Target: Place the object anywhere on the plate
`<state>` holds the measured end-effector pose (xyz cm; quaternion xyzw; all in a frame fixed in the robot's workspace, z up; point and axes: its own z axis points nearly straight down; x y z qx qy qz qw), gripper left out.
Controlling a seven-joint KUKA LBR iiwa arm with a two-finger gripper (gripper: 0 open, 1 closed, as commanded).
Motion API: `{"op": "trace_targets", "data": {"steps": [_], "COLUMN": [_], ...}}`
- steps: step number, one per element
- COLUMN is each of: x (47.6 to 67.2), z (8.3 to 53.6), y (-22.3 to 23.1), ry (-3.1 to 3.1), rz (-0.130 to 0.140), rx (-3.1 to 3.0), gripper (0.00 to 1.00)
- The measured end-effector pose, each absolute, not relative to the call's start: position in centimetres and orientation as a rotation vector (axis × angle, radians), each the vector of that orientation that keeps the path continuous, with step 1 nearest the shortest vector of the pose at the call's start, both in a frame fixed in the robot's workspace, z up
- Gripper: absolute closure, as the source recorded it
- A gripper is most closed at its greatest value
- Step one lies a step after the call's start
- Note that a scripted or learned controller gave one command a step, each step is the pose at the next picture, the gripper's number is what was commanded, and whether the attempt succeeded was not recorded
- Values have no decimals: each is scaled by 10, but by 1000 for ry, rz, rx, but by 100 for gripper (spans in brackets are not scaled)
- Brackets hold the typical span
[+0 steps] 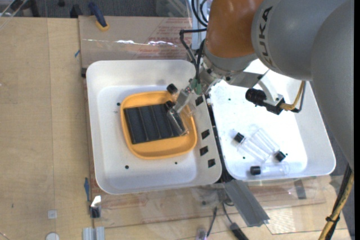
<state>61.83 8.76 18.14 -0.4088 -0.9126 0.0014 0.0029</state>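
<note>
Grey arm [304,14] reaches in from three o'clock; its gripper [179,115] hangs over the orange plate [160,149] in the left bin [107,121]. Black object [149,123] lies on the plate. Finger spread unclear.

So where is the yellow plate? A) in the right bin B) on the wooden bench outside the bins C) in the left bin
C: the yellow plate lies flat inside the left bin, while the right bin holds clear tubes instead.
</note>
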Motion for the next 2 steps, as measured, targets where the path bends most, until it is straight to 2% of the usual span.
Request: {"op": "trace_targets", "data": {"steps": [1, 2], "x": [612, 628], "z": [187, 203], "y": [152, 106], "ry": [-2879, -2826], "rz": [0, 1], "rx": [-1256, -1375], "gripper": [0, 0]}}
